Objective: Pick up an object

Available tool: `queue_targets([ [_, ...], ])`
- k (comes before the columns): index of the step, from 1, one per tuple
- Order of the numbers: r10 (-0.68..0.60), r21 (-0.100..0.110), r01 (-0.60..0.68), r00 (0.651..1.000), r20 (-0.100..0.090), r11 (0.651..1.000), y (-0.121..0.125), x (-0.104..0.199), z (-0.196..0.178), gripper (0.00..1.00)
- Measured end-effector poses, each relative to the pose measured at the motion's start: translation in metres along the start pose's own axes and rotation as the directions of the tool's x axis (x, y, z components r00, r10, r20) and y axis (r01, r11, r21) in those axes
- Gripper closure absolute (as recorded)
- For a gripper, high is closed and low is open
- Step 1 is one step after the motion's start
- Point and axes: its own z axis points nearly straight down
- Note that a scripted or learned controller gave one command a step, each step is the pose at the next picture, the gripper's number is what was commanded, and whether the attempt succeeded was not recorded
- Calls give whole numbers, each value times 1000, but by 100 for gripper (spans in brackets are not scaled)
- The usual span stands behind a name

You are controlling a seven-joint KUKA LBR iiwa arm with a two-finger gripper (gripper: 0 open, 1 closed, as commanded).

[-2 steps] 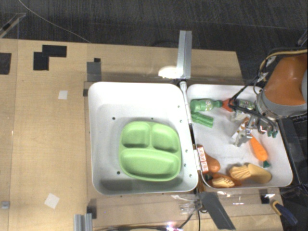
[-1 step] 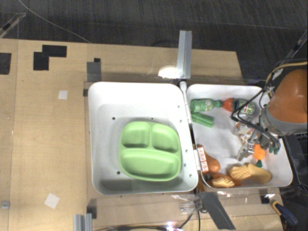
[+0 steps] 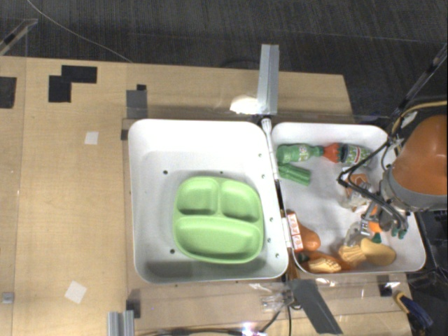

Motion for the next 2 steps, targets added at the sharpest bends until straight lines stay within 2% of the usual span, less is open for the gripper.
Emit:
queue_targets([
  [1, -31, 2, 31, 1000, 7, 1000, 5, 19, -1, 0],
  [2, -309, -1, 309, 951, 2, 951, -10, 16, -1, 0],
])
